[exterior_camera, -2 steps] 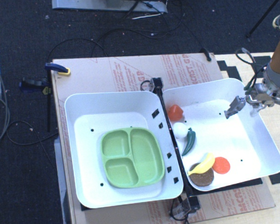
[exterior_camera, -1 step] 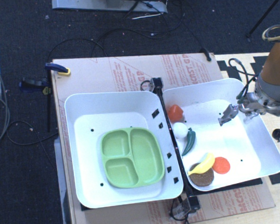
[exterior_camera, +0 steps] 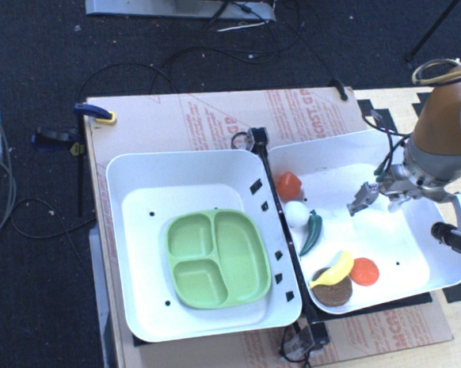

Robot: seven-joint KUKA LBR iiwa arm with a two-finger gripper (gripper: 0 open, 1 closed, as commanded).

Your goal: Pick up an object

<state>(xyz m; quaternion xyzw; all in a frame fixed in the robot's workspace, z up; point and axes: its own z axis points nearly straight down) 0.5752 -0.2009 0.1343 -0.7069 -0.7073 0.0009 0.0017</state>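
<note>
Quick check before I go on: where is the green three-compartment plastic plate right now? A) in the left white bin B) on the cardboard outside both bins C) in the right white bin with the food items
A: the green three-compartment plastic plate lies flat in the left white bin, apart from the toy foods in the right white bin.

Both bins (exterior_camera: 131, 227) look like smooth white plastic with a soft sheen. The green tray (exterior_camera: 218, 258) is matt plastic, moulded into compartments. The toy food, a pepper (exterior_camera: 311, 232), banana (exterior_camera: 335, 269) and tomato (exterior_camera: 289, 185), has a glossy plastic look, and the brown disc (exterior_camera: 333, 293) looks rougher. The bench (exterior_camera: 178, 124) is covered in pale printed cardboard. The arm (exterior_camera: 441, 135) has a smooth orange band; the gripper (exterior_camera: 368, 196) looks like dull grey metal.
</note>
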